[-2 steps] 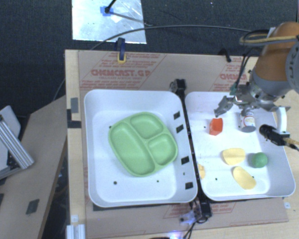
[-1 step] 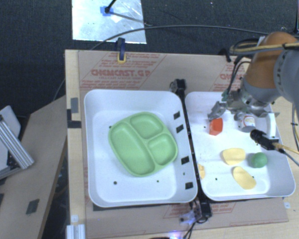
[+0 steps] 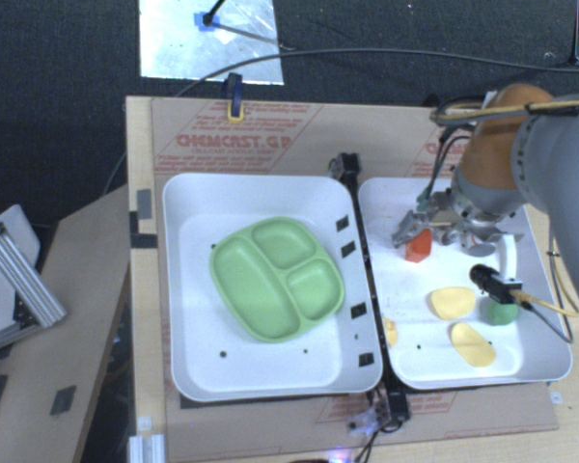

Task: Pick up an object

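Two white bins side by side on the worktop [image 3: 270,128]. The left bin [image 3: 188,210] has one green divided plate [image 3: 275,278], three compartments, lying flat and turned a bit askew, roughly mid-bin.

The right bin [image 3: 415,292] has the loose stuff:
- red block [image 3: 418,249], upper-left part of the bin, well clear of the other pieces
- yellow oval piece [image 3: 451,303] mid-bin, with a second yellow piece [image 3: 473,345] just below it towards the front; close, but I can't tell if they touch
- small green thing [image 3: 503,313] just right of the upper yellow piece, partly hidden
- tiny yellow scrap [image 3: 391,332] by the left wall

The arm [image 3: 555,167] comes in from the right, orange band [image 3: 492,152] above the wrist. The gripper [image 3: 420,231] is down in the right bin, right at the red block, with its tip just above the block's top edge. Can't tell from here whether it's spread or closed, or whether the block is actually pinched.
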Tool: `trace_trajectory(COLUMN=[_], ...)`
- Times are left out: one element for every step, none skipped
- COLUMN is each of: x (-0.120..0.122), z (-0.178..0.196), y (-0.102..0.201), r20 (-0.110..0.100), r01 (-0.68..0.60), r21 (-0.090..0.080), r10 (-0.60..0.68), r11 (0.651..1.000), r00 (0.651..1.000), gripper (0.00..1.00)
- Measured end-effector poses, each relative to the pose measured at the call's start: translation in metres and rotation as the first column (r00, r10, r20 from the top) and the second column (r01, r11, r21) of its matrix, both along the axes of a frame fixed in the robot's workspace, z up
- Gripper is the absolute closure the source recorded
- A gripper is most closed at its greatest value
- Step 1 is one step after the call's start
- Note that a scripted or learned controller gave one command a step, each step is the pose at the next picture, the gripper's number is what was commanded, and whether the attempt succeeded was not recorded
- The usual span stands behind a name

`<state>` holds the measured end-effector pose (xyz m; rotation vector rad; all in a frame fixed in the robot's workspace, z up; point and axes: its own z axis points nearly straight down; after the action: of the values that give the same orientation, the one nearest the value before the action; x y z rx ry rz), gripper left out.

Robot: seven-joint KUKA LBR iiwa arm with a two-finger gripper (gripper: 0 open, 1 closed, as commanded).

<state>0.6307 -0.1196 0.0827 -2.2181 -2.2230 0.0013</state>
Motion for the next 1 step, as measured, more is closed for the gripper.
trace_trajectory(x=[0.0018], z=[0.0139], y=[-0.0003], r20=[0.006], r01=[0.0], r21=[-0.001], r10=[0.0], r11=[1.0], r00=[1.0], gripper=[1.0])
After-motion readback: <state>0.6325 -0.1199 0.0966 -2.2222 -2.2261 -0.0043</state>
